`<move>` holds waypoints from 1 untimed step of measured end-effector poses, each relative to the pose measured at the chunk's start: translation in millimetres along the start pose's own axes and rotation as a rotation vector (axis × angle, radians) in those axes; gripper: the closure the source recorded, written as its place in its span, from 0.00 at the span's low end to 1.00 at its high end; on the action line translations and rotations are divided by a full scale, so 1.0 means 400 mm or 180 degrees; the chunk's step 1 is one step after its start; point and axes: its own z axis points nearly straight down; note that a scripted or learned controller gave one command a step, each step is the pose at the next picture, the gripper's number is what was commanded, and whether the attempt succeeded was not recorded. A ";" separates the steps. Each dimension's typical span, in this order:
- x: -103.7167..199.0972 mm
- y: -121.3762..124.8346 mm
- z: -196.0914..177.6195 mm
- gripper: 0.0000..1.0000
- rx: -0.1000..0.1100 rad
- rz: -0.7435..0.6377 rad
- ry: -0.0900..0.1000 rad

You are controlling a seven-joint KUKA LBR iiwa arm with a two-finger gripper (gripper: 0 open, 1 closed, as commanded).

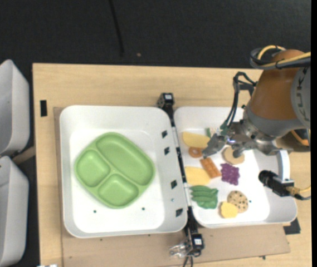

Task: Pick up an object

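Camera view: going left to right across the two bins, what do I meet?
Green divided plate in the left bin → green leafy piece → orange block → purple grapes → end effector, above the right bin.

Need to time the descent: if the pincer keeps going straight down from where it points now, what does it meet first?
Probably the orange toy piece just below the pincer, in the right bin; the purple grapes lie beside it. Depth is hard to judge from this slanted view.
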 end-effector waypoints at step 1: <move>-0.003 0.001 -0.025 1.00 -0.0002 0.0002 -0.0002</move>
